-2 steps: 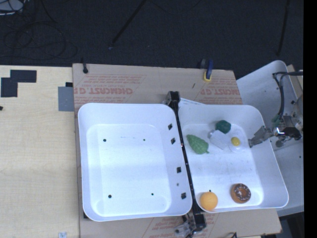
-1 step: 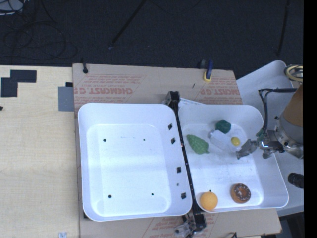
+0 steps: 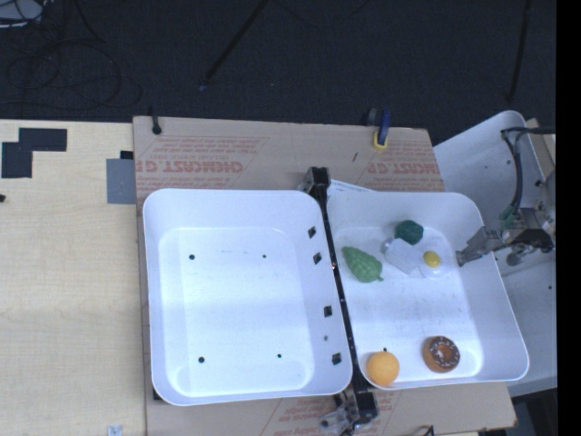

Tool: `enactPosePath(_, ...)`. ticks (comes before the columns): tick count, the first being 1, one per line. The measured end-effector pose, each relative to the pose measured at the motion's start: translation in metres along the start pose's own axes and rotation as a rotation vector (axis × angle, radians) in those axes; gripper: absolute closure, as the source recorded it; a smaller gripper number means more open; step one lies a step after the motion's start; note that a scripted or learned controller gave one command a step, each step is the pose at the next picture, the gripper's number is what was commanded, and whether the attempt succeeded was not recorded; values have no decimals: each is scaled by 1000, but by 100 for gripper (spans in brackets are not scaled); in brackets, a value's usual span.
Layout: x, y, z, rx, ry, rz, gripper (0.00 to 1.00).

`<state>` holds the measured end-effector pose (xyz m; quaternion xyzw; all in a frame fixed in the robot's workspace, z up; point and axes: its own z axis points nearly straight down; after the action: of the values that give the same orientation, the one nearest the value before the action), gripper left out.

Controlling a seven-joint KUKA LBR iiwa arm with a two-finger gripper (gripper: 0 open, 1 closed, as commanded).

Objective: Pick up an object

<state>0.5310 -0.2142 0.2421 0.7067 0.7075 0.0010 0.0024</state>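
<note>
Your gripper (image 3: pixel 472 251) at the right bin's (image 3: pixel 495 330) right rim, whether wide or narrow you cannot tell, green leafy object (image 3: pixel 362 265) near the divider, long axis slanting upper-left to lower-right, orange ball (image 3: pixel 383 368), brown doughnut (image 3: pixel 442 353) along the near wall.

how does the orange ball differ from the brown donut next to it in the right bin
The smooth orange ball is plain bright orange and solid; the brown ring-shaped donut is darker, speckled and has a hole in its middle. The ball lies nearer the divider between the bins, the donut nearer the outer wall. Both are round, similar in size, and rest at the right white bin's near end.
</note>
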Motion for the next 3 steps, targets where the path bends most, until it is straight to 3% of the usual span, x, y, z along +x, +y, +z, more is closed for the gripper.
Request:
enactPosePath(1, 2, -52, 160, 10, 5, 5, 0)
enactPosePath(2, 0, -50, 144, 6, 4, 8, 100)
enactPosePath(3, 0, -50, 144, 7, 4, 10, 0)
